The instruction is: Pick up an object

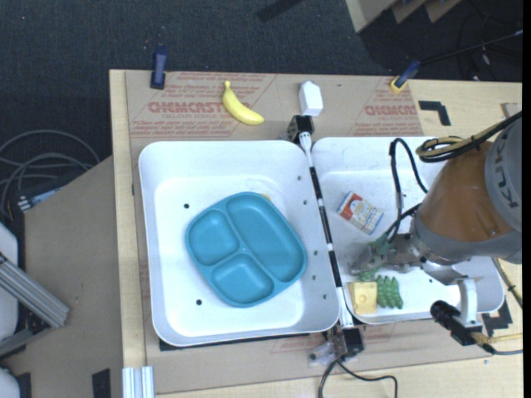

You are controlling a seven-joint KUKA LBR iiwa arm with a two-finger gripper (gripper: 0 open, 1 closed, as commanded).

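My jaws (375, 255) hang low in the right white bin (365, 157); their spread I cannot tell. Green ridged toy (389, 292) at six o'clock, small printed carton (359, 211) at eleven.

The left bin (158, 222) is taken up mostly by a blue divided plate (243, 247), leaving open floor only along its walls. In the right bin (348, 152), the arm (465, 197) covers the right half. A small carton (359, 211) lies mid-bin, with bare floor above it. A yellow block (363, 297) and green piece (389, 292) crowd the near edge, touching.
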